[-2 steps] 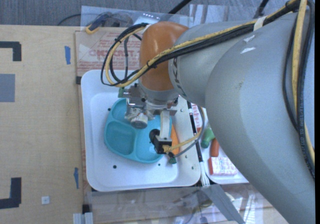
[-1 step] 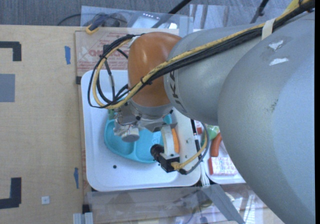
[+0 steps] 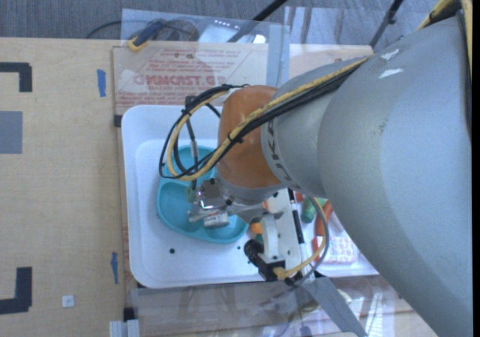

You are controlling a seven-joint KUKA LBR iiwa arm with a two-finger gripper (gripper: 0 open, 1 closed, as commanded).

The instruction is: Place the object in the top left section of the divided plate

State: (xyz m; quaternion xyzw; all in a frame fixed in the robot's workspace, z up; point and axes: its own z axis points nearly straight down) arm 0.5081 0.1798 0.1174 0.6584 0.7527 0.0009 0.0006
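The arm (image 3: 375,155) hides the object, so I cannot tell how it handles, and the gripper (image 3: 208,212) hangs over the blue plate (image 3: 171,204).

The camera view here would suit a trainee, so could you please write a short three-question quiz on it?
1. True or false: the divided plate is teal.
2. Which bin holds the plate? A) the one nearer the view's left B) the one nearer the view's right
3. What colour is the band above the arm's wrist?

Key: 1 true; 2 A, it lies in the white bin on the left, partly under the arm; 3 orange.
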